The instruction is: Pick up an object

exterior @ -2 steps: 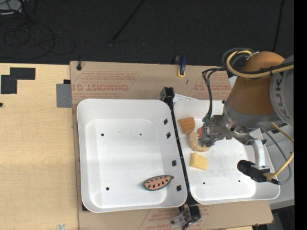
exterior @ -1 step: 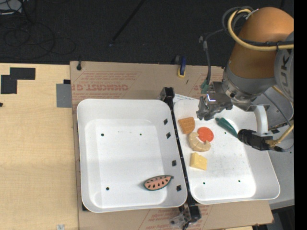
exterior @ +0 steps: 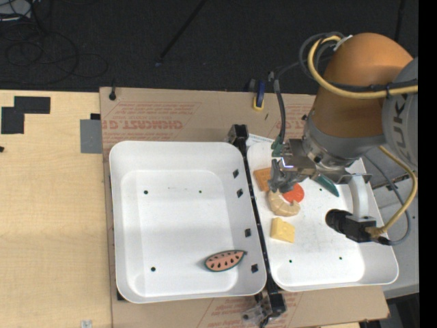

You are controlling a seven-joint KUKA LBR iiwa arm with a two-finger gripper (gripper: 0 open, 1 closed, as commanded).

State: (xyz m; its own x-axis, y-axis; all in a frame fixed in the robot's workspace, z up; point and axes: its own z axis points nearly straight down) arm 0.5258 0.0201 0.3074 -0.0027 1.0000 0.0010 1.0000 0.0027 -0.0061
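My gripper (exterior: 283, 183) hangs low over the left part of the right bin (exterior: 341, 268), right above a cluster of small food toys. Under and beside it lie an orange wedge (exterior: 262, 178), a red round piece (exterior: 295, 194) and a tan bread-like disc (exterior: 283, 206). A yellow cheese-like block (exterior: 283, 230) sits just in front of them. A teal strip (exterior: 328, 184) lies to the right, partly under the arm. The gripper's tips are hidden against the cluster. In the left bin (exterior: 130, 183), a watermelon slice (exterior: 224, 260) rests near the front right corner.
The two bins meet at a divider with black clips (exterior: 240, 176). Cardboard (exterior: 171, 115) underlies both bins, and the wooden bench (exterior: 48, 210) extends left. The arm's orange band (exterior: 358, 60) and grey wrist overhang the right bin's back half.
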